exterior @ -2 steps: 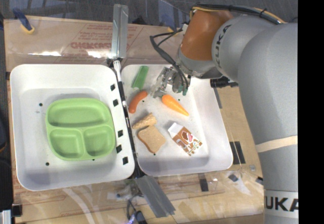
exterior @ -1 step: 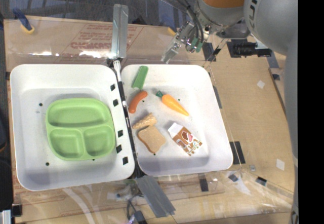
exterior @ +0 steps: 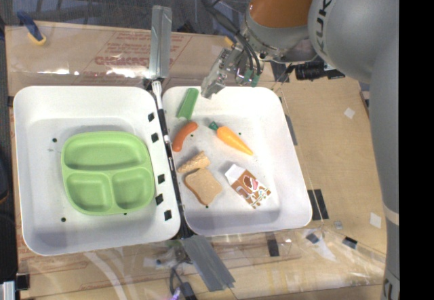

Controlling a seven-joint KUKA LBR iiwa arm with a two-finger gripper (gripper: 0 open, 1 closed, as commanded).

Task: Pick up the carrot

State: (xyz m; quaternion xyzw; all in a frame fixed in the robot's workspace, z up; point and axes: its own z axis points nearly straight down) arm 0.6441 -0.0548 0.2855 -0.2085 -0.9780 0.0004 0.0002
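Observation:
The carrot [exterior: 232,139], orange with a green top, lies on the floor of the right bin [exterior: 285,156], near its middle, pointing down and right. My gripper [exterior: 215,81] hangs over the bin's back rim, up and left of the carrot and well apart from it. Nothing is between its fingers [exterior: 211,86].
In the right bin also lie a green cucumber piece [exterior: 188,102], a reddish sausage [exterior: 183,135], two bread slices [exterior: 201,180] and a small printed packet [exterior: 248,186]. The left bin [exterior: 34,156] holds a green divided plate [exterior: 107,172]. My arm fills the upper right.

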